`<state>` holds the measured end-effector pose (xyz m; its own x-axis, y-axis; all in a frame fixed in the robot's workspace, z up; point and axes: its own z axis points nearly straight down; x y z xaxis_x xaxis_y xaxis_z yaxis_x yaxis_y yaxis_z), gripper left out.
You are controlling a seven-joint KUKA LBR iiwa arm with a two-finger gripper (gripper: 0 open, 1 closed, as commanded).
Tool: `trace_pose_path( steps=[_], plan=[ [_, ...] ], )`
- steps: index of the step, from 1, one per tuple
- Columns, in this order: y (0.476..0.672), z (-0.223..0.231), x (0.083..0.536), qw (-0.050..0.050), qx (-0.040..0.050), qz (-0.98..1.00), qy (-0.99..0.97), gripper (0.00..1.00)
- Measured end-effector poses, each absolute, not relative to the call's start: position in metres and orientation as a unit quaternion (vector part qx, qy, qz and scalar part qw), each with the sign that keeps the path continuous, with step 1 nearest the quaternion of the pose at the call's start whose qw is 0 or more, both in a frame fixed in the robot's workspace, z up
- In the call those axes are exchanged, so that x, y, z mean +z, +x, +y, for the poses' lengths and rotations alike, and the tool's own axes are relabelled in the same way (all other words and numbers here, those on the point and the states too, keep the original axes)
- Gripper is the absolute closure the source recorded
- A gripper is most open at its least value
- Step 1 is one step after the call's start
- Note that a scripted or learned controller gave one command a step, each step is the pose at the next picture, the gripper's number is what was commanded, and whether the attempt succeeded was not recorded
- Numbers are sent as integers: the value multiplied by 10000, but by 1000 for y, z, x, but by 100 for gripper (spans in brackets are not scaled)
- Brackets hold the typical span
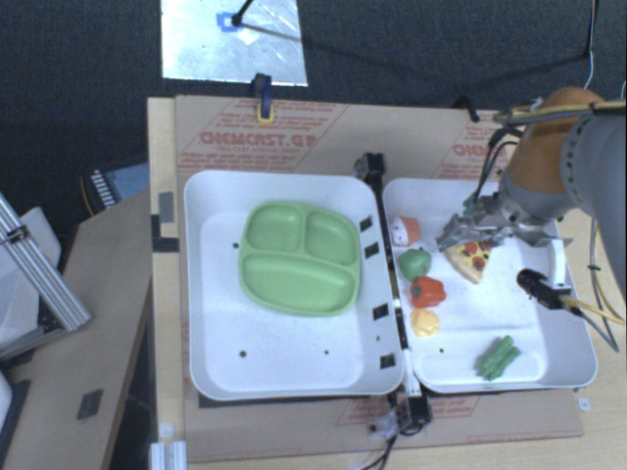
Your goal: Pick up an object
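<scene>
Seemingly mid-approach: tool low in the right bin, nothing lifted yet

We note the tool (472, 230) down at the right bin's (568, 360) upper part, its metal tip right at the pizza slice (469, 259), touching or just above it, we cannot say which; whether it is released or clenched we cannot tell from this slant, and we see nothing gripped; every toy lies on the bin floor: a white-and-orange piece (404, 230) at the left wall, a green pepper (415, 261) below it, a red tomato-like piece (427, 290), a yellow piece (425, 322), a green vegetable (498, 356) near the front; the left bin (211, 360) carries a green divided plate (299, 258); we judge the reach largely done, with grasp and lift both left.
</scene>
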<state>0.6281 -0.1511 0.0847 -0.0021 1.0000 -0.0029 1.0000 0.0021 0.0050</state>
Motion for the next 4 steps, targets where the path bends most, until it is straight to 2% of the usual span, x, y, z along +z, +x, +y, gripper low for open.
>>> trace_pose_path(
  steps=[1, 2, 3, 4],
  plan=[
    [632, -153, 102, 96, 39, 7075, 7066, 100],
    [635, -150, 146, 25, 19, 7086, 7056, 100],
    [632, -151, 191, 26, 17, 7084, 7058, 100],
    [635, -150, 257, 41, 25, 7088, 7054, 100]
  ],
)
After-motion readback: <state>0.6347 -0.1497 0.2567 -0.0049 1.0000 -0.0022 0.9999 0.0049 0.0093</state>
